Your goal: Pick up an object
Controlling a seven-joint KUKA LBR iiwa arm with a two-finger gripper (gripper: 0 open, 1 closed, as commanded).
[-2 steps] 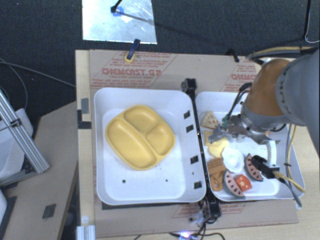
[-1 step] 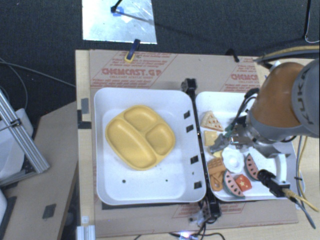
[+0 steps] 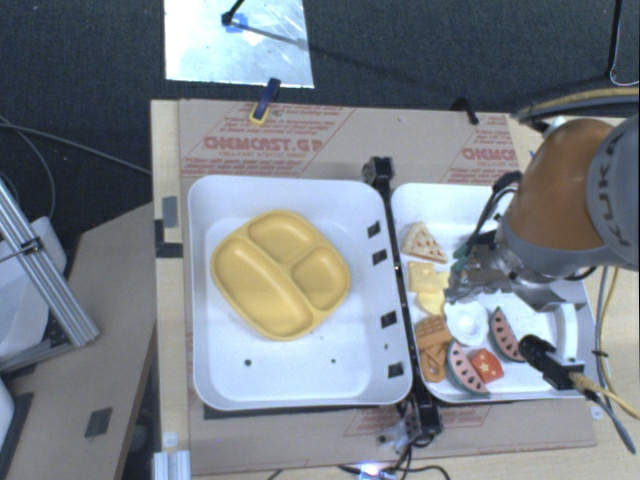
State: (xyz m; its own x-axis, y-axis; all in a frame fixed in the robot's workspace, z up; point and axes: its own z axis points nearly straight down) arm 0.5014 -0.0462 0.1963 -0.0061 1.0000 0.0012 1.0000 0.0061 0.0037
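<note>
From my station I see toy food flat in the right bin [image 3: 430, 200]: a pizza slice [image 3: 422, 241] at twelve o'clock, cheese [image 3: 428, 277] beneath, a waffle [image 3: 434, 336] lower, watermelon slices [image 3: 462, 369] at six and four [image 3: 504, 335].

Well beyond my pincer [image 3: 462, 280], on the cardboard sheet [image 3: 330, 133] under the bins, I read red print "CHEMCAST" with smaller lettering too blurred to read; the same print repeats, partly hidden, nearer my arm
</note>
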